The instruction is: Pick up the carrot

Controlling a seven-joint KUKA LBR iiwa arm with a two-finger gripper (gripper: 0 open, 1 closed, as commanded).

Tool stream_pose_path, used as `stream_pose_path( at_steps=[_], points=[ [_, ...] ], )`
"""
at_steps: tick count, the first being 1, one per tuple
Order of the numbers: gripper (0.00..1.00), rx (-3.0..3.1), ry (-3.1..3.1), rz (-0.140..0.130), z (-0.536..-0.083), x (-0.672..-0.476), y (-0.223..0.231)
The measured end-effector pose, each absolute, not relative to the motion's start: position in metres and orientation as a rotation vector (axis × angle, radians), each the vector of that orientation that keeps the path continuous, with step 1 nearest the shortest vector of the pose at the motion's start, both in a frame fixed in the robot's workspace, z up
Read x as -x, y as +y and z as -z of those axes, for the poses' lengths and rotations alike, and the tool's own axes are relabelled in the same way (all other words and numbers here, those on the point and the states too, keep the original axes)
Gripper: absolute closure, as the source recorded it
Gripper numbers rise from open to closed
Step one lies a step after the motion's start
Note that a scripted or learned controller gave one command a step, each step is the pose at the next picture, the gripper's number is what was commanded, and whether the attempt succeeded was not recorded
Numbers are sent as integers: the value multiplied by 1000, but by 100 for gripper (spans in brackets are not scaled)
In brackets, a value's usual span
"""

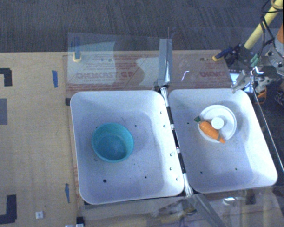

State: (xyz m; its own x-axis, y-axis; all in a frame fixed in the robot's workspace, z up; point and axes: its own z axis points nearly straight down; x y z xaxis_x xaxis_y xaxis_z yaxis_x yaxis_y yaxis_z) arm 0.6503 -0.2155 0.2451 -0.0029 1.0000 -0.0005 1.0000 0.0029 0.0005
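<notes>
An orange carrot (209, 129) with a green top lies on a small white plate (228, 116) in the right bin (228, 173). A little white round piece (217, 123) sits on the plate just beside the carrot. My gripper (252, 80) hangs at the bin's far right corner, up and to the right of the plate, well apart from the carrot. Nothing shows between its fingers.
A teal bowl (113, 142) stands in the left bin (121, 181). A metal divider (173, 142) runs between the two bins. Clear plastic panels (117, 65) rise behind them. Blue tape marks dot the wooden bench (31, 138) at left.
</notes>
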Motion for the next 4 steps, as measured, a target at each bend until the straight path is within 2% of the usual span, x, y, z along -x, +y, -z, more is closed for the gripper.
stream_pose_path(
  at_steps=[1, 2, 3, 4],
  points=[
    [0, -1824, 2556, -1, -150, -668, -171],
    [0, -1874, 2504, -10, -101, -642, -137],
    [0, -1695, 2611, -23, -99, -588, -118],
    [0, -1548, 2698, -23, -98, -516, -121]
  ],
)
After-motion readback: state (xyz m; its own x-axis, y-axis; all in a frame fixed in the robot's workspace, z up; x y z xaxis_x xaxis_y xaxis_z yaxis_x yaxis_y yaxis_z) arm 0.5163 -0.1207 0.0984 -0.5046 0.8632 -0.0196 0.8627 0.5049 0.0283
